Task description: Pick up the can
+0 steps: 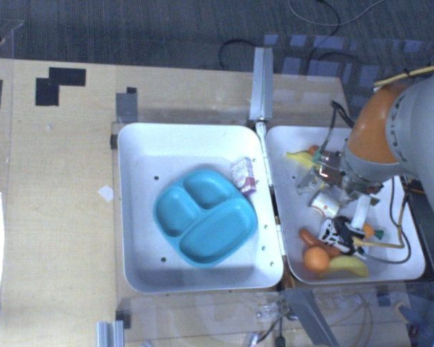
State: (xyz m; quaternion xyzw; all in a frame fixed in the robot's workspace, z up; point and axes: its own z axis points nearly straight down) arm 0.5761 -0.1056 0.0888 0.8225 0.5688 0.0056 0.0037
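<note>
A small crushed can [244, 176] with red and white print lies in the left bin [141, 194], against its right wall and touching the rim of the blue plate. My gripper [317, 188] is low in the right bin [405, 262], near the middle, under the grey wrist and its orange band [369, 132]. A short silvery cylinder [324, 205] lies just below the gripper; I cannot tell whether they touch. The gripper is a bin wall away from the crushed can.
A blue divided plate [206, 217] fills the middle of the left bin. In the right bin lie a yellow banana [301, 157] at the back, and a carrot [309, 236], an orange [317, 260] and another banana [349, 267] at the front.
</note>
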